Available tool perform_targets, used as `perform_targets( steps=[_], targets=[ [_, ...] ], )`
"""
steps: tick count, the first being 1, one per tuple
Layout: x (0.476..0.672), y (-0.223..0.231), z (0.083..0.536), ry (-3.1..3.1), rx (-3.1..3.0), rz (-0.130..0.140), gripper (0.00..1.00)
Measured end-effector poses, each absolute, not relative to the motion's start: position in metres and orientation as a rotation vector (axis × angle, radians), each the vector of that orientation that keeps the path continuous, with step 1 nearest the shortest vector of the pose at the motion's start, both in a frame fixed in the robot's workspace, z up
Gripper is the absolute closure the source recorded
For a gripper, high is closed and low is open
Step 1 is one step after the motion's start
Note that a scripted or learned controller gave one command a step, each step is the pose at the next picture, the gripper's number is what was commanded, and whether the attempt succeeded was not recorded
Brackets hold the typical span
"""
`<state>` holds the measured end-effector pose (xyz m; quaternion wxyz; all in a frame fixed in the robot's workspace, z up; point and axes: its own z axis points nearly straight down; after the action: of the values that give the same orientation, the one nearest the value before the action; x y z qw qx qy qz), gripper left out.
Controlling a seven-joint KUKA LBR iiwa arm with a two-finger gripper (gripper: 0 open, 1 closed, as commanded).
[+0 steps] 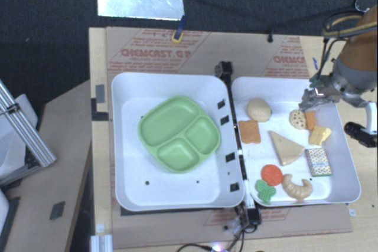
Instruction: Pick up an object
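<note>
Round speckled cookie (297,120) lying flat in the right bin's upper right, just beside an orange block (310,121), gripper (311,97) above it

left bin (127,186): divided plate (179,133) inside | right bin (348,183): food pieces (287,147) inside

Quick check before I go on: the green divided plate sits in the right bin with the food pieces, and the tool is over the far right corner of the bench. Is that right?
Not quite. The green divided plate lies in the left bin, alone. The food pieces, among them the croissant and the tomato, are in the right bin. The tool is indeed by that bin's far right corner. The camera view shows this.
</note>
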<state>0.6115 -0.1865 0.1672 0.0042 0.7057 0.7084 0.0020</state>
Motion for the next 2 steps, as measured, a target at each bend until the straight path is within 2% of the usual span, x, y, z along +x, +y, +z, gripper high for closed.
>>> perform_targets(
  steps=[1, 2],
  targets=[
    [0.614, -0.187, 0.222, 2.222, 2.210, 0.006, 1.00],
    [0.640, -0.138, 0.235, 2.231, 2.208, 0.008, 1.00]
  ],
)
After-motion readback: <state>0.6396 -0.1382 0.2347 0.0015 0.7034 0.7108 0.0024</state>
